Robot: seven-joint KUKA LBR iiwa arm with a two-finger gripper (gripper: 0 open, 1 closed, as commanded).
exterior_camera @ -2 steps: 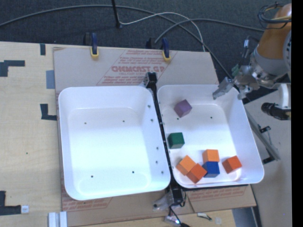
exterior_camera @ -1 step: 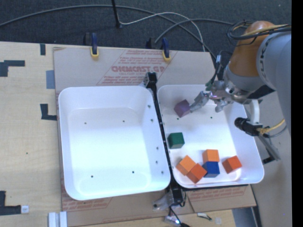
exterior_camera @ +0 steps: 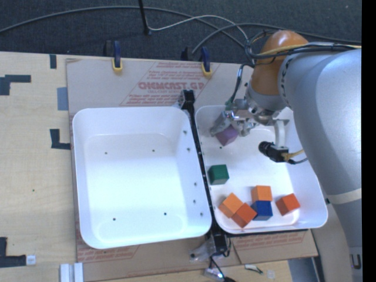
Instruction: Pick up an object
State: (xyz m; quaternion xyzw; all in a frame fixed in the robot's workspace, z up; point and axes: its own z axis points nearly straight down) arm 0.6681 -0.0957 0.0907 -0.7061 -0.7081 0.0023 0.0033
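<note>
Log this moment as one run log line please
stage: grasp try | gripper: over right bin, at purple block | hold: unconfirmed | rest: green block, orange blocks, blue block in same bin

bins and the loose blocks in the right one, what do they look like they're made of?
Bins: likely thin moulded plastic, glossy white, rounded corners, soft highlights. Orange blocks, blue block, green block: probably painted wood or foam, matte, crisp edges; cannot tell which.

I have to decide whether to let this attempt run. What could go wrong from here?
The small purple block sits at the tip of the gripper, above the right white bin. How firmly it is held is unclear, so it could drop. It is also close to the black divider between the bins, which a sideways move might clip.
</note>
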